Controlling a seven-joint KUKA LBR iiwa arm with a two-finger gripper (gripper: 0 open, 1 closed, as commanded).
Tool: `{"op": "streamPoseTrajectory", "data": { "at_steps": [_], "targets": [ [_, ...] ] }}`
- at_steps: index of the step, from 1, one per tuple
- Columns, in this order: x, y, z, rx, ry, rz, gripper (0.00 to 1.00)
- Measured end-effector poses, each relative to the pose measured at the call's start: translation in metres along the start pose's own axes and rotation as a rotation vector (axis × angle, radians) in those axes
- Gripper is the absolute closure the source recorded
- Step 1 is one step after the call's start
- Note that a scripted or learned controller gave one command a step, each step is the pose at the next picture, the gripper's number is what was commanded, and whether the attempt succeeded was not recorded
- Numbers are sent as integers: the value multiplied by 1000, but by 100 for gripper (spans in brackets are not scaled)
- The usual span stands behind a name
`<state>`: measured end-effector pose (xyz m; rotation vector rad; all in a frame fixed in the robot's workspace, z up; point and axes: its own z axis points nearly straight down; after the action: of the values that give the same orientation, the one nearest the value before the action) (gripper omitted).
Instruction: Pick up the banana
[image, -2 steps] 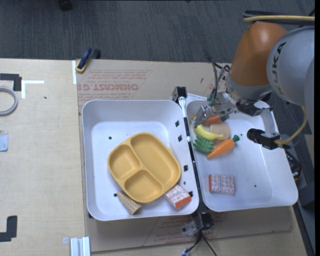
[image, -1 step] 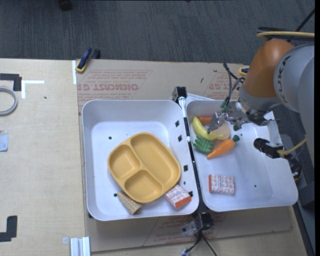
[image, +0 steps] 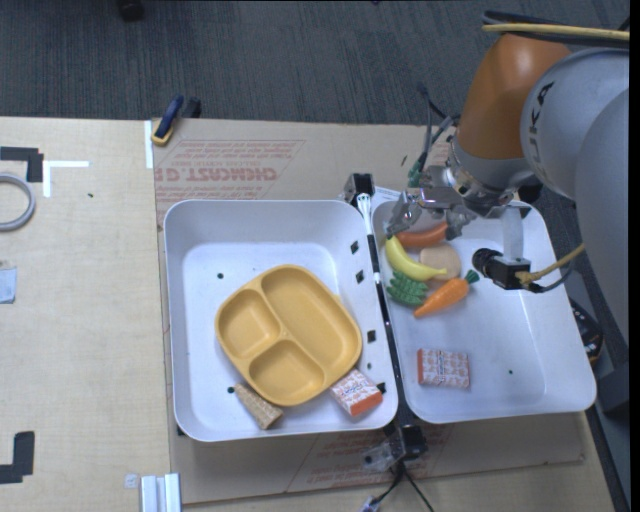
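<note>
The gripper (image: 425, 215) sat low over the far left corner of the right bin (image: 530, 380); whether it was open or closed could not be made out. Just below it lay the banana (image: 408, 262), a smooth curved yellow plastic piece, touching a red-orange sausage-shaped item (image: 425, 237), a pale round disc (image: 443, 261), a ribbed green item (image: 405, 290) and an orange carrot (image: 445, 295). A small patterned red box (image: 443, 368) lay apart, nearer. The left bin (image: 190, 330) held a glossy three-compartment yellow plate (image: 288, 333), a tan cracker-like block (image: 258, 405) and an orange carton (image: 356, 393).
</note>
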<state>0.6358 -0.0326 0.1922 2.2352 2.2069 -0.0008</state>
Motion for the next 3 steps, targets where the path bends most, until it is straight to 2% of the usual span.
{"op": "streamPoseTrajectory", "data": {
  "at_steps": [1, 2, 3],
  "targets": [
    [9, 3, 0, 0, 0, 15, 0],
    [-62, -43, 82, 1, 0, 66, 0],
    [-65, -4, 100, 1, 0, 225, 0]
  ]
}}
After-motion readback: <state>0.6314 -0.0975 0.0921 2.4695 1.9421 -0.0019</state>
